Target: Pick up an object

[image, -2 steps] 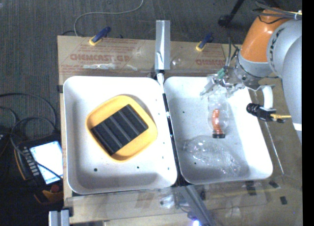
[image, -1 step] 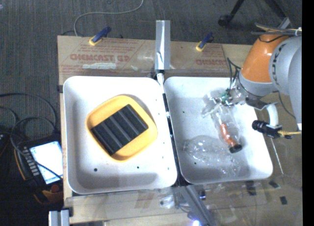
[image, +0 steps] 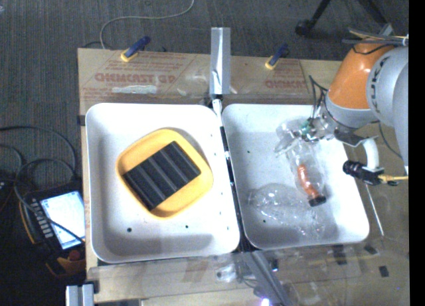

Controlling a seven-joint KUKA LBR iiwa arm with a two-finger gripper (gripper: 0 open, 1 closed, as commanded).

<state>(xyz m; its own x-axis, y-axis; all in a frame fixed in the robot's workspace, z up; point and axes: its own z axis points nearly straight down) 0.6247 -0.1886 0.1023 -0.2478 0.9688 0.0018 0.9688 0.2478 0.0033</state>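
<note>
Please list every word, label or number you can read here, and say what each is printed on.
"CHEMCAST GP": red print on the brown board behind the left bin.
Red print on the board behind the right bin: too blurred to read.
Lettering on the arm: cut off, unreadable.

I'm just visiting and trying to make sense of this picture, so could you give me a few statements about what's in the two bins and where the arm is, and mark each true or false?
1. A yellow object with a dark ribbed top lies in the left bin. True.
2. The right bin holds a red ball. False: it holds crumpled clear plastic and a clear bottle with an orange part.
3. The arm reaches over the right bin. True.
4. The two bins are stacked. False: they sit side by side.
5. The yellow object is between the pincer's fingers. False: it lies in the left bin, away from the arm.
</note>
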